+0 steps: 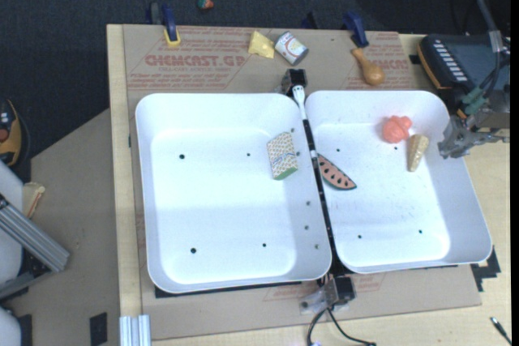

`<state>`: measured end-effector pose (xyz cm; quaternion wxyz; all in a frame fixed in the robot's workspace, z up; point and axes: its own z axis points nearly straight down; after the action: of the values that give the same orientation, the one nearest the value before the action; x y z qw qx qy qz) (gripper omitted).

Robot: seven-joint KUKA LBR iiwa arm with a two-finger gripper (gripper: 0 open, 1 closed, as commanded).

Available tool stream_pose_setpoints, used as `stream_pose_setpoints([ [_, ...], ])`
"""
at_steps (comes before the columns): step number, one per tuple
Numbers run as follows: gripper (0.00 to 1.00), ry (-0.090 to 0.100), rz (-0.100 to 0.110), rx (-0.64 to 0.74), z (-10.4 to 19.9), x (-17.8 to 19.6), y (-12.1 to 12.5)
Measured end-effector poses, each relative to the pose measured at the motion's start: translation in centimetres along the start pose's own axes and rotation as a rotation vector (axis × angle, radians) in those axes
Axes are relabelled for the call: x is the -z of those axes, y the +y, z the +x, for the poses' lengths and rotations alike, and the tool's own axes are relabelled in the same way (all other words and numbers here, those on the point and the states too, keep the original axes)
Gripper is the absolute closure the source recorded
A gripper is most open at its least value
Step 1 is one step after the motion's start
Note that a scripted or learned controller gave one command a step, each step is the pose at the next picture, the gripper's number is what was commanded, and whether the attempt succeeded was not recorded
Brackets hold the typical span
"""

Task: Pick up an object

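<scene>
The right bin [454, 207] holds a pink lumpy toy [396, 129], a tan ice-cream cone [416, 151] and a watermelon slice [335, 174] near the divider. In the left bin [162, 198] a patterned green-and-white block [282, 155] stands near the right wall. My gripper [456, 140] hangs at the right bin's right rim, just right of the cone and apart from it. I see nothing held in it.
On the board behind the bins lie a yellow wedge [261, 45], a small white carton [291, 49] and a brown pear-shaped toy [368, 68]. Blue clamps [170, 25] grip the board's back edge. A black device [444, 61] sits at the far right.
</scene>
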<state>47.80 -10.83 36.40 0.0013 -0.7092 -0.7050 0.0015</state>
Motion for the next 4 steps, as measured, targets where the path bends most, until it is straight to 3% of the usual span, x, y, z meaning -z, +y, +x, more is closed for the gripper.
stream_pose_setpoints([
  [1, 1.00, 0.003, 0.005, 0.010, 4.7, -8.5, 0.0],
  [2, 1.00, -0.006, -0.021, 0.001, -2.0, 3.1, 3.3],
  [3, 1.00, 0.003, 0.003, 0.011, 2.2, -5.5, 7.1],
  [4, 1.00, -0.010, -0.014, -0.005, -10.8, 1.7, 8.8],
])
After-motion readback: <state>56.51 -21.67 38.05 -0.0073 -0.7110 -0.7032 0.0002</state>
